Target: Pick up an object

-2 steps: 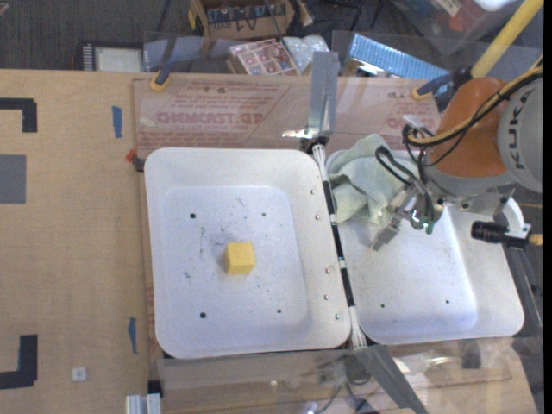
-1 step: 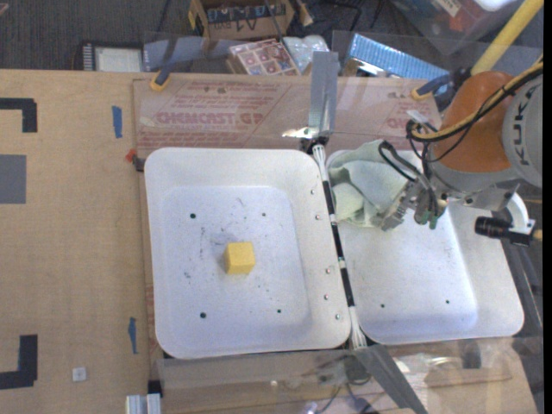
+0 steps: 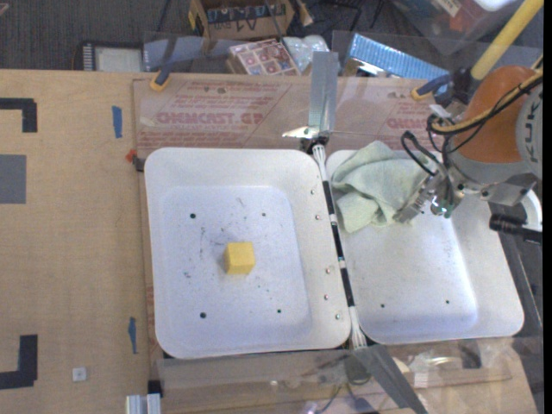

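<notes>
As the end effector [image 3: 420, 203] touches the pale green cloth [image 3: 373, 184] bunched in the right bin's [image 3: 448, 300] far-left corner, I can't tell its opening; yellow block [image 3: 240, 258] sits in left bin [image 3: 172, 231], well apart.

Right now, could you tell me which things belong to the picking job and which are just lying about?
Job:
- tool, at the cloth's edge
- pale green cloth, right bin
- yellow block, left bin

Lying about:
- cardboard box beyond the bench
- blue tape marks on the board
</notes>
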`<state>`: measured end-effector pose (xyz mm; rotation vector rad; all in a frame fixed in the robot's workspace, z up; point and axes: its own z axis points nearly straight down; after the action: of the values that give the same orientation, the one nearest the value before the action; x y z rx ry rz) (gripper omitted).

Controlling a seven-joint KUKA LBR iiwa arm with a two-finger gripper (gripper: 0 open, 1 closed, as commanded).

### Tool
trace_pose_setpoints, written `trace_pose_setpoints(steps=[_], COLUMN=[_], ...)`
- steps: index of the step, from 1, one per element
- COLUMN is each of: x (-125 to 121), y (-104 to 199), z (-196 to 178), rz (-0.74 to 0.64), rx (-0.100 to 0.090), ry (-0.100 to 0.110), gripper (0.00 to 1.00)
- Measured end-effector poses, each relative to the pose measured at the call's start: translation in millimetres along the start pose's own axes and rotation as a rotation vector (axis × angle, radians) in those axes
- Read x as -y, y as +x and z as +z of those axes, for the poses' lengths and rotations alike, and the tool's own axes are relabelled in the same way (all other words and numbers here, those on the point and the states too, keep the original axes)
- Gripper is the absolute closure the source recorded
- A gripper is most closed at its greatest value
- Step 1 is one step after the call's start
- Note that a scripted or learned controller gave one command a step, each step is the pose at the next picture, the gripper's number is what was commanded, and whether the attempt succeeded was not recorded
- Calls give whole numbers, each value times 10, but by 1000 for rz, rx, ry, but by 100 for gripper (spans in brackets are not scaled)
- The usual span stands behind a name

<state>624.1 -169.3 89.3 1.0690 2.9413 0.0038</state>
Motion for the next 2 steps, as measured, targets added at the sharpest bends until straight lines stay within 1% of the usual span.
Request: trace_pose_setpoints(steps=[1,2], x=[7,-2], y=[7,-14], z=[12,-111], rz=[0,1], rx=[-2,6], ry=[2,-3], gripper=[0,100])
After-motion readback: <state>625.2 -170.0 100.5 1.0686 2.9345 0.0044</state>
